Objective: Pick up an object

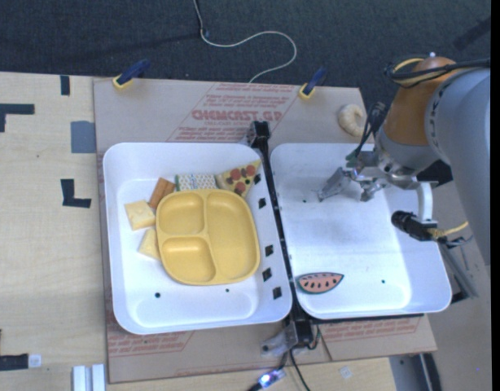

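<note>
A watermelon slice (319,282) lies flat near the front edge of the right bin (348,235). My gripper (348,191) hovers over the back part of that bin, well behind the slice. Its fingers are spread open and nothing sits between them. In the left bin (120,283) a yellow divided plate (208,236) takes up the middle. A pizza slice (240,177), a speckled piece (195,182), a brown cracker (160,192) and two pale yellow squares (140,215) lie around the plate's back and left sides.
A beige rounded object (351,119) lies on the cardboard behind the right bin. The divider wall (273,235) runs between the two bins. My arm (433,112) enters from the right above the right bin's back corner. A cable (250,43) loops over the dark floor behind.
</note>
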Motion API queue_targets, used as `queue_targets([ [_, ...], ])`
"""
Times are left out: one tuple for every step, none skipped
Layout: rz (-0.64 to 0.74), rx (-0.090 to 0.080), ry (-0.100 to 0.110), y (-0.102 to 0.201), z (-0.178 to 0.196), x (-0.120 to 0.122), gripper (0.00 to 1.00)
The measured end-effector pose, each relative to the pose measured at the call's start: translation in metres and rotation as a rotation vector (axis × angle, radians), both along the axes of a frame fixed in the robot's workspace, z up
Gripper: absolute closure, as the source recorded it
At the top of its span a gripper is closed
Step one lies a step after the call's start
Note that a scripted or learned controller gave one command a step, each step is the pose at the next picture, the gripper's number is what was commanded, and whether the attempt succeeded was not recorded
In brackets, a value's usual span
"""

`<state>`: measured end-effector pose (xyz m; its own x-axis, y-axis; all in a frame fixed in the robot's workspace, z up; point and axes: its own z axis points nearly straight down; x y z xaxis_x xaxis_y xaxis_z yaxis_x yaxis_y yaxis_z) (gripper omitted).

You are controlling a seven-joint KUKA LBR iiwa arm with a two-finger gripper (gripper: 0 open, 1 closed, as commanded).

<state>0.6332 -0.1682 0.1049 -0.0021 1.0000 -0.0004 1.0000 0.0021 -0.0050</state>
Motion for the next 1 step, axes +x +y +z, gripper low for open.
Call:
queue_targets([
  [0.002, -0.001, -0.003, 0.0014, -0.0217, -0.0001, 0.00],
])
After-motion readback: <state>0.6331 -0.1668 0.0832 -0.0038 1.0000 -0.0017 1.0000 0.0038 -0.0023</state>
